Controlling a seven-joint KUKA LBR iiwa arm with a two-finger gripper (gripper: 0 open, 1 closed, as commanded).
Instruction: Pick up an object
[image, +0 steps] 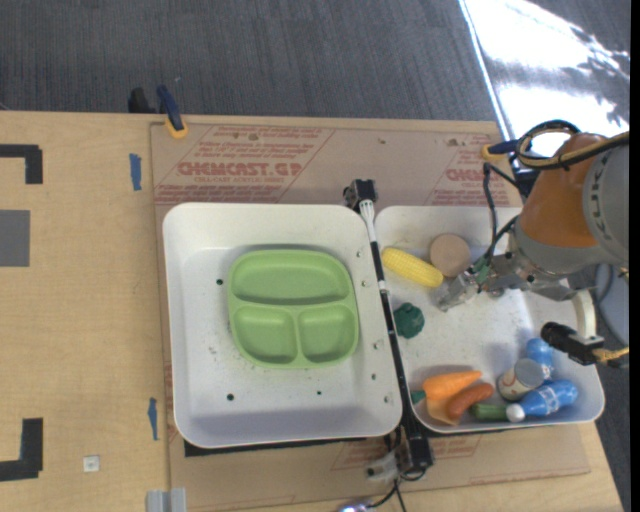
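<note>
The right bin (590, 400) holds a yellow corn cob (411, 267), a tan round piece (450, 253), a dark green item (408, 320), an orange carrot (452, 384) beside a reddish sausage (462, 400), a green piece (489, 410), a small can (519, 381) and a blue bottle (549, 398). My gripper (458, 289) hangs low in this bin, just right of the corn and below the tan piece. Nothing shows between its fingers.
The left bin (190, 330) carries a green divided plate (293, 307). A clamp (361, 193) sits at the far end of the rim between the bins. The grey and orange arm (565, 215) covers the right bin's far right corner.
</note>
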